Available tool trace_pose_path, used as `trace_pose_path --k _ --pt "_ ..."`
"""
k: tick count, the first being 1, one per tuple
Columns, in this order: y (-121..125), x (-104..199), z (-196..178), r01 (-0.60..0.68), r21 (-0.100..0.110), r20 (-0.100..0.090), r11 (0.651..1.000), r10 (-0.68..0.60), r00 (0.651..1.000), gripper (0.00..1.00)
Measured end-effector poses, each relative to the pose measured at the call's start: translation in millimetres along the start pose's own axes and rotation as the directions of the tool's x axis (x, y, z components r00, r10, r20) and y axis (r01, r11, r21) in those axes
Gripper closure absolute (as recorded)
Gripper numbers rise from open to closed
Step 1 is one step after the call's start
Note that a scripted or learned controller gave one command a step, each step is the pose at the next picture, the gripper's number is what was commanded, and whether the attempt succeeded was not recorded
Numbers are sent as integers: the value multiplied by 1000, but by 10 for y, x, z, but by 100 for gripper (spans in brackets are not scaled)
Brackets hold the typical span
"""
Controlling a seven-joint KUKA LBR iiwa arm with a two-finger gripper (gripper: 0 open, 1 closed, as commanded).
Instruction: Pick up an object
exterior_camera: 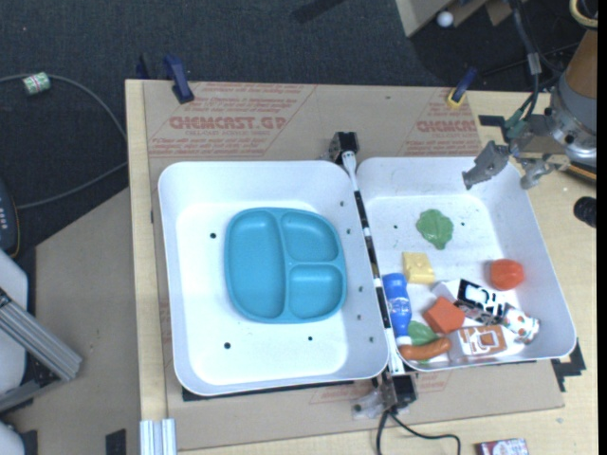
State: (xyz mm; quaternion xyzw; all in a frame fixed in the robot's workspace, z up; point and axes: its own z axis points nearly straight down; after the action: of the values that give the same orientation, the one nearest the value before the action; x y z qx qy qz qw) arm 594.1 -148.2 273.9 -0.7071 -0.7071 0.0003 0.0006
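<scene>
Two white bins: the left bin (190,349) bears one blue divided tray (283,263); the right bin (545,254) holds about nine toys, one green piece (435,227) mid-bin. The gripper (486,167) hovers empty over its far-right corner; its grip can't be judged.

A dark carpet floor (237,27) fills the top and left of the frame. A cable (95,93) curves across it at upper left. The wooden surface (285,121) carries printed red lettering and two blue clamps (176,77) along its top edge. A metal rail (38,339) lies at lower left.
</scene>
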Motion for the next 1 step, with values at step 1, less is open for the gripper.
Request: trace_pose_path --k 1 --pt "285 276 1013 1 1 0 1000 -1 1000 0"
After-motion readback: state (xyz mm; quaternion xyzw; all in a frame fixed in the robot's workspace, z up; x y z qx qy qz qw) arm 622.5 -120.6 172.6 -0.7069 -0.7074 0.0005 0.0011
